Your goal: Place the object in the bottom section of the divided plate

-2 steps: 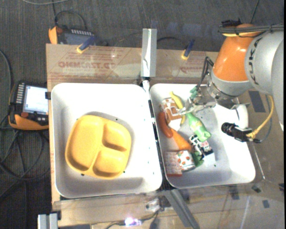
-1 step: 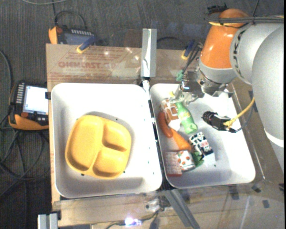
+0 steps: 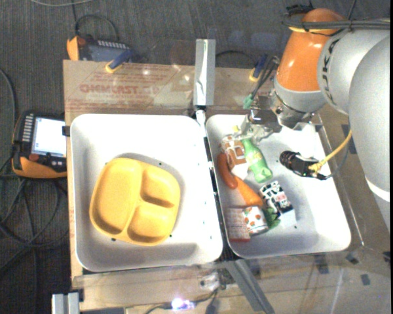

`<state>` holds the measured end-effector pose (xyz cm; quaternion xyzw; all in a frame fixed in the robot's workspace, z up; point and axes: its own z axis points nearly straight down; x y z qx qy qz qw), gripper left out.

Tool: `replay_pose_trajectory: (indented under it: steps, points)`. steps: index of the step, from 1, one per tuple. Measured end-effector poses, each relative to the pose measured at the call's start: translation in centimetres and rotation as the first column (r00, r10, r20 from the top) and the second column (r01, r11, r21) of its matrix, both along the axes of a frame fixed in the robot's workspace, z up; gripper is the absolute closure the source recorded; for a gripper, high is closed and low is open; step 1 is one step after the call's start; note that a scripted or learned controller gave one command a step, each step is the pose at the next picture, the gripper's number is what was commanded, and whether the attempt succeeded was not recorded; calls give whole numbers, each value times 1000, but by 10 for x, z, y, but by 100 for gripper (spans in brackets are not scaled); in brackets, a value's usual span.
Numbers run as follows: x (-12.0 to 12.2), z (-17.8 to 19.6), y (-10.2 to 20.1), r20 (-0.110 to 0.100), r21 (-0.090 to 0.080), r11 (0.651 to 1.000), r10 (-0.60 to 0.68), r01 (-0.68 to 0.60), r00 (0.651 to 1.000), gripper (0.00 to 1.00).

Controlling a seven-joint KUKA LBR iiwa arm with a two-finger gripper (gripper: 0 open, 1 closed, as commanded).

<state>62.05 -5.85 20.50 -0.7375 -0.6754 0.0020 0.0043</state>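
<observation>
Currently, arm (image 3: 373, 97): reaches in from the right, with the orange band (image 3: 311, 48) above the far end of the right bin (image 3: 318, 231).
Gripper (image 3: 254, 124): low over the far left part of the right bin, just above the top ends of the green bottle (image 3: 256, 162) and the carton (image 3: 235, 150).
Grip state: cannot tell, the wrist hides it from this angle, and nothing is seen held.
Plate (image 3: 136, 200): yellow, three compartments, lying flat in the middle of the left bin (image 3: 85, 142).
Task object: cannot tell which item it is. All loose items lie in the right bin, well apart from the plate.
Green bottle: lies along the bin, its neck toward the gripper.
Carton: small, brown and white, touching the bottle's left side.
Sausage (image 3: 226, 171): reddish, by the bin's left wall, just beside the carton.
Carrot (image 3: 251, 193): orange, slanted, between the sausage and the spotted toy (image 3: 276, 197).
Spotted toy: black and white, near the bottle's base.
Cup (image 3: 254, 220): white with red marks, on its side at the near end.
Packet (image 3: 236, 226): reddish and flat, touching the cup's left side.
Cardboard (image 3: 131, 90): flat sheet beyond the left bin.
Pendant (image 3: 42, 142): orange handheld with a lit screen, on the floor left of the bench.
</observation>
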Motion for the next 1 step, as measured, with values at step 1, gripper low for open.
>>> replay_pose_trajectory:
  steps: [1]
  points:
    - [-2, -24, 30, 2, -5, 945, -328, 328, 945, 100]
